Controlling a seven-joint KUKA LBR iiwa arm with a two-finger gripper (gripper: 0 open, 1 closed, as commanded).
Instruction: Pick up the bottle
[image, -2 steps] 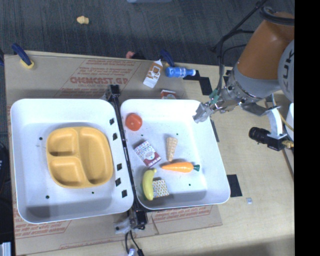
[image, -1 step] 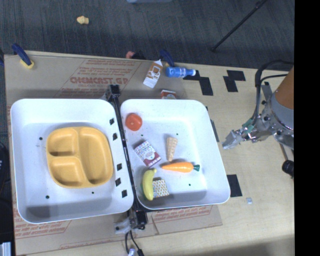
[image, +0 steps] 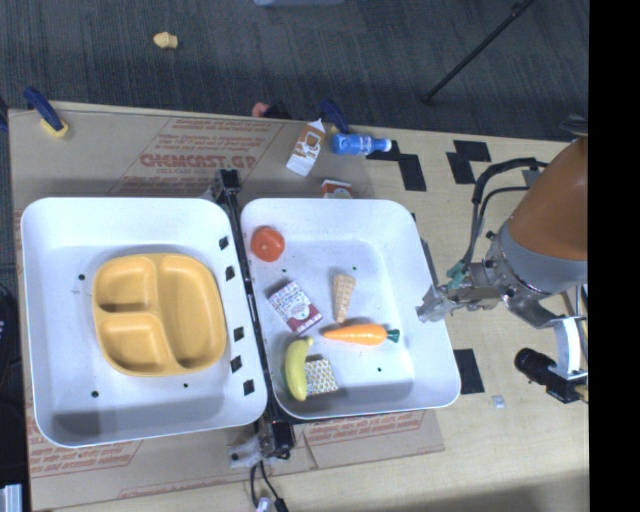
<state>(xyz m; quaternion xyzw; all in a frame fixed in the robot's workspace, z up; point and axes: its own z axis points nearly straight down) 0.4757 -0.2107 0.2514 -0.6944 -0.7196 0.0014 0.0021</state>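
The bottle (image: 355, 145) is small and blue with a pale cap. It lies on its side on the bench behind the right bin (image: 400, 222), outside both bins. My gripper (image: 432, 306) hangs at the right rim of the right bin, about mid-height of the view, well in front of the bottle and to its right. I see nothing held in it. The grey arm with its orange band (image: 555, 205) comes in from the right.
The right bin holds a red round item (image: 267, 243), a cone (image: 343, 293), a red-and-white box (image: 294, 306), a carrot (image: 357, 335), a banana (image: 297, 368) and a checkered piece (image: 321, 377). A yellow divided plate (image: 160, 310) fills the left bin. A small carton (image: 306, 148) lies next to the bottle.
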